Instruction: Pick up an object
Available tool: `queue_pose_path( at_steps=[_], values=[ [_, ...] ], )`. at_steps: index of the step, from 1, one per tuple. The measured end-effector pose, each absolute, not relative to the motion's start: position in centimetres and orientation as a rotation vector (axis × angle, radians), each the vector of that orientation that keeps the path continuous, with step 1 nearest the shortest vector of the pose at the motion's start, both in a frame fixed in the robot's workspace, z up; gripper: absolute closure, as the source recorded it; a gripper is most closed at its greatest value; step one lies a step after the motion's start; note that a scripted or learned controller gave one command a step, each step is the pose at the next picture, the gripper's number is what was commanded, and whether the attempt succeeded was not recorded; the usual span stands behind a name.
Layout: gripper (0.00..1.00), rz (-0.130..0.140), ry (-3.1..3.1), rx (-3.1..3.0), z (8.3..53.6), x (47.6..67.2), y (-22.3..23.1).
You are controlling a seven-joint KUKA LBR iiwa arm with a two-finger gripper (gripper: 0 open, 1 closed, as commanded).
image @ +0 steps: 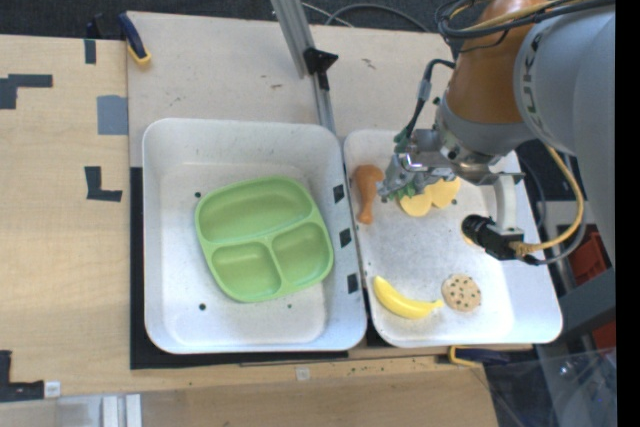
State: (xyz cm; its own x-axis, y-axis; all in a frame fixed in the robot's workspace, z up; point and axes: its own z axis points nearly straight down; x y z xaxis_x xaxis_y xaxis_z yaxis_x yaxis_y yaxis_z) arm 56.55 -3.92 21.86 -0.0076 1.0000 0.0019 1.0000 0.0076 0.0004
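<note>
In the right bin (530, 315) lie an orange drumstick-shaped toy (366, 189), a yellow lumpy piece (428, 201), a yellow banana (404, 300) and a round speckled cookie (461, 292). My gripper (404, 177) hangs low over the bin's far left part, between the orange toy and the yellow piece and right at the yellow piece's upper left edge. The wrist hides part of the yellow piece. Nothing shows as lifted off the bin floor.
The left bin (165, 215) holds a green three-compartment plate (264, 237). A metal pole (290, 5) slants over the bench behind the bins. The grey arm with its orange band (495, 65) and black cables (520, 240) covers the right bin's far right side.
</note>
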Motion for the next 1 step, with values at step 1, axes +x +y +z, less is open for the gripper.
queue_pose_path(
  at_steps=[1],
  values=[
    [1.0,-0.002,-2.228,-2.214,22.51,58.69,0.1]
  ],
)
